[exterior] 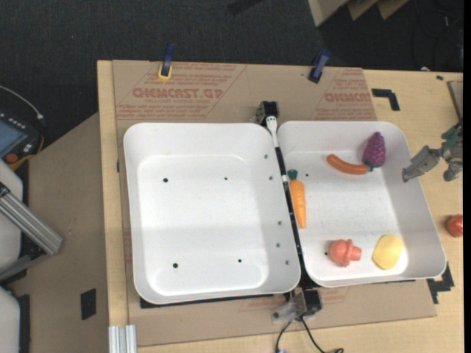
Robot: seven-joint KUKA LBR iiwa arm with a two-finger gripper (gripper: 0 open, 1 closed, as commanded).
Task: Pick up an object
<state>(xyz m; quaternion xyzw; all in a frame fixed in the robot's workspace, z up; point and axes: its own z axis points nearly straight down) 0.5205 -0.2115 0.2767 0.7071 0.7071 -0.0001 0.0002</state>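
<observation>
Carrot [297,204], longest of the candidates, lying against the left wall of the right bin [423,219], beside the divider: likely to jam a finger on that wall. Sausage [347,165] and purple grapes [374,149] touching near the far right corner; risk of nudging one while closing on the other. Lemon [388,251] and red fruit [343,252] near the front edge, round, apt to roll away. Left bin [140,197] alongside. Claw [425,162] hovering at the right bin's right rim, fingers apparently parted, nothing between them. Small orange thing [454,226] on the desk [221,79] outside.
</observation>
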